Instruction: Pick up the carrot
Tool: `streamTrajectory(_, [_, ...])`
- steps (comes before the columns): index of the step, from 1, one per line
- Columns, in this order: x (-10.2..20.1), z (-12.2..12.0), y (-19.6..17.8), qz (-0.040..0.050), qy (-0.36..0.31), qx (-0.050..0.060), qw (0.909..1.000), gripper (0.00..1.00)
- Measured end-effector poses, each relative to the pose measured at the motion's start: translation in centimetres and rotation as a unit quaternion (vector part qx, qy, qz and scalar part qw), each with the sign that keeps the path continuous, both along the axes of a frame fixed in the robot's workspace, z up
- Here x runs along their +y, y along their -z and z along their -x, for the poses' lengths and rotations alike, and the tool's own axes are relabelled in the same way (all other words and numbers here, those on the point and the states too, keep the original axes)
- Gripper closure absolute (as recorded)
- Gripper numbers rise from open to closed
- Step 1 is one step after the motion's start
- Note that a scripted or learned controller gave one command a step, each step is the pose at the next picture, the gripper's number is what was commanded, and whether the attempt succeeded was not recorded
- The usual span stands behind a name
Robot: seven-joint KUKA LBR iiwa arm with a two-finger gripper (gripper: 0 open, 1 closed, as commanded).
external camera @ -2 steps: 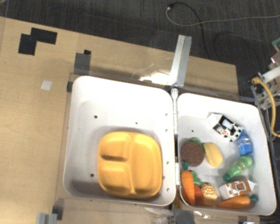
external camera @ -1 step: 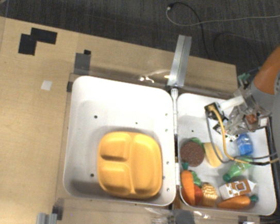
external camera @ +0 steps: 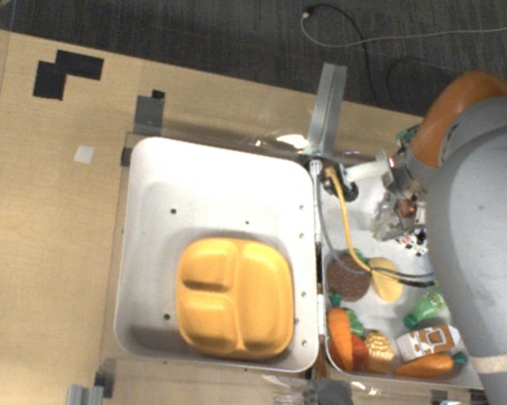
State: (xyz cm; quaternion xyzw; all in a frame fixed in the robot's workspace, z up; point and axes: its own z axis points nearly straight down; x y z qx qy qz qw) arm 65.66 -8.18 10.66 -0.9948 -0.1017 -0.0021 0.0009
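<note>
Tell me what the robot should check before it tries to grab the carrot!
1. Carrot in sight, in the right bin: ok.
2. Room around it: not ok; a corn piece and brown patty crowd close.
3. Gripper above the carrot: not ok; it is at the bin's far end.
4. Fingers open: cannot tell.
5. Yellow tray out of the way in the left bin: ok.

No readable text anywhere; the small carton [external camera: 429, 342] in the right bin [external camera: 355, 229] carries a printed label, but it's too small and blurred to read.
</note>
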Motion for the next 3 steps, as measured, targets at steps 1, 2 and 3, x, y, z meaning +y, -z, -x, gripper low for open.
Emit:
streamTrajectory(1, [0.0, 3.1, 1.7, 0.001, -0.001, -0.004, 1.0, 1.0])
streamTrajectory(2, [2.5, 4.6, -8.0, 0.0003, -0.018, -0.001, 0.9998, 1.0])
streamTrajectory(3, [2.5, 4.6, -7.9, 0.0003, -0.018, 0.0, 0.9998, 0.0])
